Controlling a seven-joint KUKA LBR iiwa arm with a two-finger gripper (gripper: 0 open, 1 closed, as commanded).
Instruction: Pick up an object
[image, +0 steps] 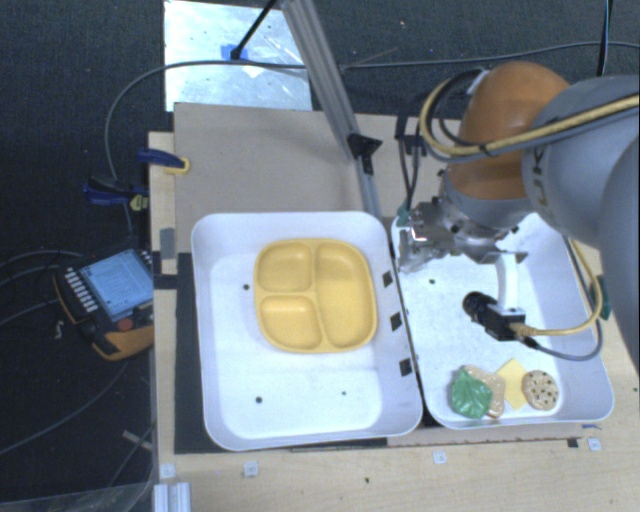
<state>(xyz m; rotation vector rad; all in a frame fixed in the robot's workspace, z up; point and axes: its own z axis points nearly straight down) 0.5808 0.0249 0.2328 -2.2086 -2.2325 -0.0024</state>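
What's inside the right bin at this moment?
In the right bin, near its front edge: a green leaf-shaped piece, a yellow wedge and a round cookie, clustered together. The arm covers the bin's back part, so anything under it is hidden.

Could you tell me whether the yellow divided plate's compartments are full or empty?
Empty: all three compartments of the yellow divided plate show bare yellow surface, upright in the left bin.
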